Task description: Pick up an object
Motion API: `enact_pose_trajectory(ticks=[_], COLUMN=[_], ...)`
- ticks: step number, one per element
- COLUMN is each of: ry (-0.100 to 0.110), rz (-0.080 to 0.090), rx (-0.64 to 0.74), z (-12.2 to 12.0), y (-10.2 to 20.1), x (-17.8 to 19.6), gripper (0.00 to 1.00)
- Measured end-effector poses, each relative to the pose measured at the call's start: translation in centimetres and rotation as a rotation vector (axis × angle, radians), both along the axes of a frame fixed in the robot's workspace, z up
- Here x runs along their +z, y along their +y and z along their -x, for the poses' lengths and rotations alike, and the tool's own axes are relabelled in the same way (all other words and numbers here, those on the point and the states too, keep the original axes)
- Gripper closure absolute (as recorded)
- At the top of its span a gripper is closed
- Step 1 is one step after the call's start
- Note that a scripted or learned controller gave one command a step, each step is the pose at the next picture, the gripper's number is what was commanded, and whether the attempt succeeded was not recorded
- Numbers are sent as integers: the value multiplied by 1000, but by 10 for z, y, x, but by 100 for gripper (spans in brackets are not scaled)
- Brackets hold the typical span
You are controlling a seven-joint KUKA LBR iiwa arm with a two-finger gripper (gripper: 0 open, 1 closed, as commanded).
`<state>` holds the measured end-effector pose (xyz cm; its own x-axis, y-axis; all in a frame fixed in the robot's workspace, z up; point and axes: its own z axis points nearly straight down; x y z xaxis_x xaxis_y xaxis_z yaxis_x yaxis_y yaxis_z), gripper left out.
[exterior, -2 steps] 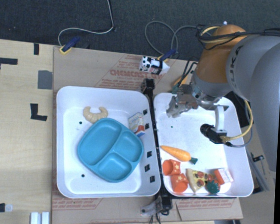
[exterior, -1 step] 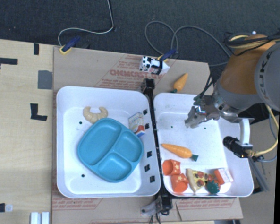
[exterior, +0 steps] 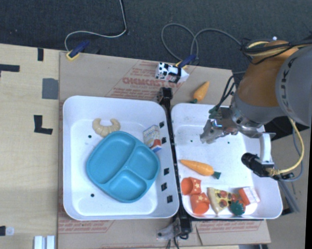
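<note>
My gripper (exterior: 209,136) hangs over the upper middle of the right bin (exterior: 191,114), fingers pointing down at bare bin floor. An orange toy carrot (exterior: 197,167) lies below it, apart from the fingers. Along the front of that bin sit red toy pieces (exterior: 194,193), a pizza slice (exterior: 218,199), a small green piece (exterior: 237,208) and a red-and-white packet (exterior: 248,195). The left bin (exterior: 70,142) holds a blue divided plate (exterior: 123,165), a tan croissant-shaped toy (exterior: 105,126) and a small carton (exterior: 153,136).
A second orange carrot-like toy (exterior: 201,91) and a black-and-white spotted toy (exterior: 168,71) lie on the cardboard behind the bins. Cables loop across the dark floor at the back. The arm's grey body and orange band (exterior: 264,75) stand over the right bin's far corner.
</note>
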<state>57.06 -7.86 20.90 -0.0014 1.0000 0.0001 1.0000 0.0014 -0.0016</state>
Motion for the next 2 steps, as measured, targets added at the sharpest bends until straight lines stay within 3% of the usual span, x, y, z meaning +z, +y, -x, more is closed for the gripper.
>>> enact_pose_trajectory(ticks=[1, 2], ry=[0, 3], rz=[-1, 0], rx=[0, -3], z=[0, 41], y=[0, -50], x=[0, -90], gripper=[0, 0])
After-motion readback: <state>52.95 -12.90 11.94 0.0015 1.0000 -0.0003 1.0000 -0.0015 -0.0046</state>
